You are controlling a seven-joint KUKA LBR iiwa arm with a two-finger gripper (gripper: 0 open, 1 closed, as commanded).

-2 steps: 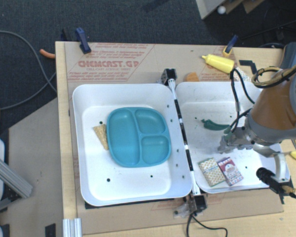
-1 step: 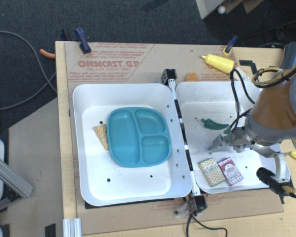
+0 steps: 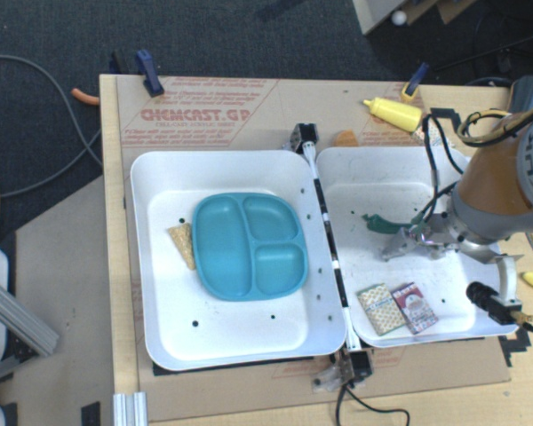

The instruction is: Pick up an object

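In the right bin (image 3: 373, 171), a small dark green object (image 3: 379, 224) lies on the white floor. My gripper (image 3: 402, 240) sits low over the bin, right beside the green object's right end; whether it touches or holds the object is unclear. The grey arm with its orange band (image 3: 502, 180) comes in from the right. Two small packets lie near the bin's front wall, a tan checked one (image 3: 381, 308) and a red-and-white one (image 3: 415, 307). The left bin (image 3: 151, 256) holds a teal divided plate (image 3: 249, 245) with a tan cracker-like piece (image 3: 183, 242) tucked at its left edge.
A yellow object (image 3: 394, 112) and a blue clamp (image 3: 415, 78) lie on the bench behind the right bin. Another blue clamp (image 3: 147, 71) sits at the back left. A black divider rail (image 3: 324, 229) runs between the bins. A black part (image 3: 490, 302) juts over the right bin's front right corner.
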